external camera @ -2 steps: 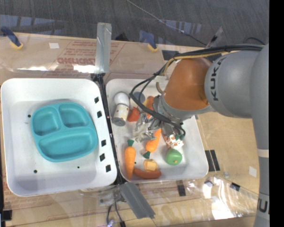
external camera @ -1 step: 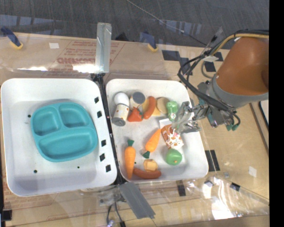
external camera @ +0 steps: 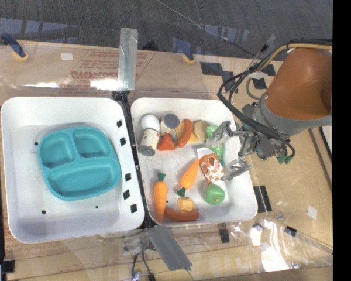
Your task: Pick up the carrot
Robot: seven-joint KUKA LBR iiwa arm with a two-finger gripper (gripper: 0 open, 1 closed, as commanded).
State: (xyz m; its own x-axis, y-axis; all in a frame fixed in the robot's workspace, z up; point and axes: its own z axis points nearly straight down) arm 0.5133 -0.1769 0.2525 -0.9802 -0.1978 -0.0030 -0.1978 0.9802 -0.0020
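Two carrots lie in the right bin (external camera: pixel 241 199). One carrot (external camera: pixel 160 196) with a green top rests near the bin's left wall at the front. A second, slimmer carrot (external camera: pixel 189 174) lies tilted in the middle, just left of a small red and white carton (external camera: pixel 211 168). My gripper (external camera: pixel 230 148) hangs over the bin's right side with its fingers spread apart, open, nothing between them. It is to the right of the slim carrot and above the carton.
The right bin also holds a white can (external camera: pixel 148 134), a grey-lidded jar (external camera: pixel 171 121), a red-orange sausage (external camera: pixel 185 132), a green apple (external camera: pixel 214 193), a brown sausage (external camera: pixel 182 215) and other toy foods. A teal divided plate (external camera: pixel 79 161) sits in the left bin (external camera: pixel 17 209).
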